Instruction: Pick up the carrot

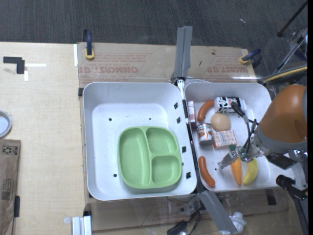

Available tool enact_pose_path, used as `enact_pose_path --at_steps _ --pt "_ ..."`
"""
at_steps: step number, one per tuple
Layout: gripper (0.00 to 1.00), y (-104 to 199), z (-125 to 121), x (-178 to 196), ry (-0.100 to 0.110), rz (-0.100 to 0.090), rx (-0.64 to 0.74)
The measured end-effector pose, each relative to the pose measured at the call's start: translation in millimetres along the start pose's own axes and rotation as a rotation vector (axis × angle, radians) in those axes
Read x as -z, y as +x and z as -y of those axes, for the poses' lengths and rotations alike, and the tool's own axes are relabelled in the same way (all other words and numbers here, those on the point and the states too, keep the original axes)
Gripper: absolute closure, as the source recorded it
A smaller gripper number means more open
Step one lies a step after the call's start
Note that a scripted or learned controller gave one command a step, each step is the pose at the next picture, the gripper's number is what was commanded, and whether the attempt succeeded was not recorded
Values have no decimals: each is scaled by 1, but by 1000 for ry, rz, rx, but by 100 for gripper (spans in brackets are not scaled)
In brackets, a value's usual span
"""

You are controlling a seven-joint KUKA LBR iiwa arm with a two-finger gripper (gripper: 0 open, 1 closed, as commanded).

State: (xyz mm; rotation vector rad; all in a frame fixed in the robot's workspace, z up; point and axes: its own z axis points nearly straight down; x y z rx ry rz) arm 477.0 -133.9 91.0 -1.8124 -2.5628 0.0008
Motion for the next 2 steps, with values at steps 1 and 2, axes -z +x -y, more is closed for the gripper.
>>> enact_pose_path --at_steps 1,2 --pt "100 -1 0 9 -1 0 -4" --pt "100 76 -59 100 -1 2 -231"
